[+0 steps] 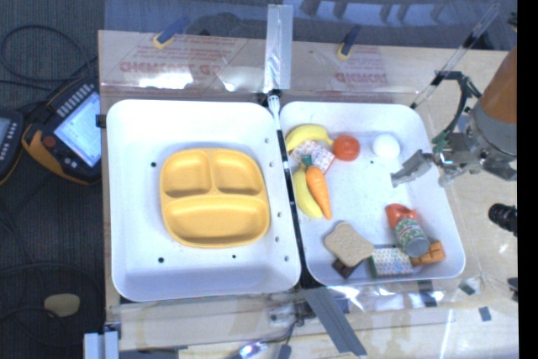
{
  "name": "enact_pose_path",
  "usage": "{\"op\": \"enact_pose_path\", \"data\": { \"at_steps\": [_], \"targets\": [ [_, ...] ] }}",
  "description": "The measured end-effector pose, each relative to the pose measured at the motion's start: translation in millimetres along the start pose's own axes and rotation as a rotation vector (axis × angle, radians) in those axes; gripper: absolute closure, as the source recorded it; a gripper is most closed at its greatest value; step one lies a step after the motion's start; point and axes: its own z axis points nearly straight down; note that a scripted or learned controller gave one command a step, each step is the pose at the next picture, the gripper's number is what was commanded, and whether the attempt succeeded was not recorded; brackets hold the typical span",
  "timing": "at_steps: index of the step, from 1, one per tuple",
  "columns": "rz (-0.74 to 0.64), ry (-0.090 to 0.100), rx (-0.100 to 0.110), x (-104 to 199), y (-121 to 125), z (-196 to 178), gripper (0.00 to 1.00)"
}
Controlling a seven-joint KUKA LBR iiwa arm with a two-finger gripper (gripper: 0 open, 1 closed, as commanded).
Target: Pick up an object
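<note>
The right bin (361, 202) holds several small things. A banana (304, 135) lies along its left wall, with an orange carrot (317, 189) and a small patterned packet (313, 155) on it. A red tomato (345, 148) and a white ball (386, 147) sit near the back. At the front are a slice of toy bread (348, 243), a patterned box (392, 261) and a red-capped bottle (409, 232). My gripper (424, 166) hangs over the bin's right side, right of the white ball and above the bottle, with nothing seen in it.
The left bin (134, 265) carries a yellow divided plate (215, 196). A clear plastic wall (277, 46) stands behind both bins. A teach pendant (71, 134) and cables lie on the floor to the left. The arm's orange band (504, 92) is at the right edge.
</note>
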Motion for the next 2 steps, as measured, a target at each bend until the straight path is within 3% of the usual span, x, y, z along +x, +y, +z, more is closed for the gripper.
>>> {"op": "enact_pose_path", "data": {
  "at_steps": [1, 2],
  "targets": [
    [0.078, 0.007, 0.004, -24, -6, 101, 0.00],
    [0.121, -0.001, 0.000, 13, -4, 19, 0.00]
  ]
}}
